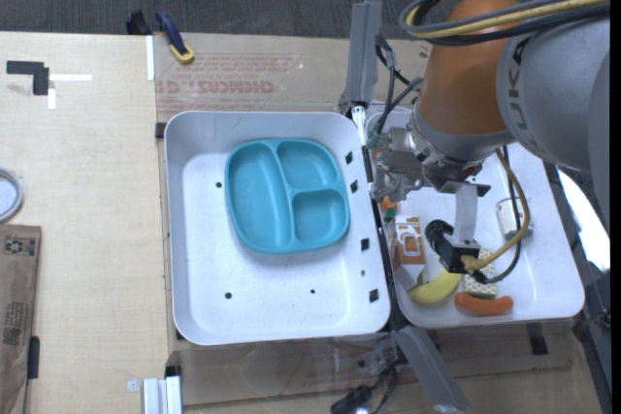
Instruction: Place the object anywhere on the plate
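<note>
Gripper (388, 184) is held low just right of the blue divided plate (286, 194), presumably for a pick, its opening hidden and not to be told; banana (435, 287), sausage (483, 303) and orange carton (408, 242) are seen further right, none yet plated.

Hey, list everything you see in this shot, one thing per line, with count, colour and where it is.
Left bin: one, white, middle of the bench
Right bin: one, white, beside the left bin
Plate: one, blue, three compartments, in the left bin
Banana-shaped thing: one, yellow, front of the right bin
Sausage-shaped thing: one, orange-red, front of the right bin
Carton: one, orange and white, right bin's left side
Clamp: one, blue and yellow, behind the left bin
Arm: one, grey with an orange band, over the right bin
</note>
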`<state>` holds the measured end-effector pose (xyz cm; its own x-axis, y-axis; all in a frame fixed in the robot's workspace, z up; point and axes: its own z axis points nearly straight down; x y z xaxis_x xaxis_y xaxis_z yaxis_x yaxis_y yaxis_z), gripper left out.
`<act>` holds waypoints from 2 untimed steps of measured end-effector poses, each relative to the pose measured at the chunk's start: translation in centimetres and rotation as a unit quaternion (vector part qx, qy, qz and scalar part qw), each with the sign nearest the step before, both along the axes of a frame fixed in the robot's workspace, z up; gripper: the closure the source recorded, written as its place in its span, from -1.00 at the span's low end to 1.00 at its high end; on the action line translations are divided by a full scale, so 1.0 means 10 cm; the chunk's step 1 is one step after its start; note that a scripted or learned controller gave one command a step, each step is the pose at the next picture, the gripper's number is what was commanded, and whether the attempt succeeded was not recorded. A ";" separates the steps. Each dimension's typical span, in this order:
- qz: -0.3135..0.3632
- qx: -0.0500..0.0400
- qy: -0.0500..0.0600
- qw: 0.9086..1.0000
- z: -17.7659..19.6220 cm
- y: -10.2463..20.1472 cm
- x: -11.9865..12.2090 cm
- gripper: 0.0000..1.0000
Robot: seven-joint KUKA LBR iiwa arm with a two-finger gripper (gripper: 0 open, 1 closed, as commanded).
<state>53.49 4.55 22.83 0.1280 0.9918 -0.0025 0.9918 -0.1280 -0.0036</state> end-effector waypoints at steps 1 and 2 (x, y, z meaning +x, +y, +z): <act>0.068 0.000 0.000 0.998 -0.01 0.78 0.14 1.00; 0.067 0.000 0.000 0.998 -0.01 0.78 0.14 -1.00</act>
